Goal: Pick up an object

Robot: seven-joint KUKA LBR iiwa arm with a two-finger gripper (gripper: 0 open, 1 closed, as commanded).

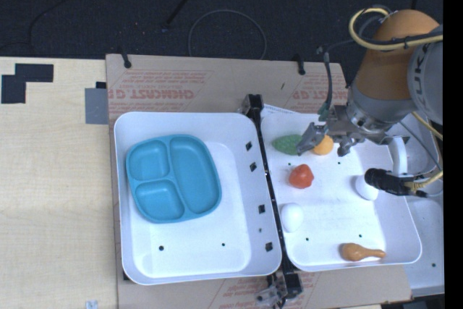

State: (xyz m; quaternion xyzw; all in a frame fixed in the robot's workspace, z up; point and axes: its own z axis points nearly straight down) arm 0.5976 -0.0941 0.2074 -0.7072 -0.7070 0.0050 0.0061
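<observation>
My gripper hangs over the back of the right bin, open, its dark fingers spread to either side of a small orange object. The left finger looks close to the object, and I cannot tell whether it touches. A green object lies just left of the gripper. Below it, nearer the front, sits a red object. A white egg-like object rests by the bin's left wall. A tan drumstick-shaped object lies at the front.
A blue divided plate sits in the left bin. A white object lies at the right, partly under a black part of the arm. The divider between the bins runs close to the green and egg-like objects.
</observation>
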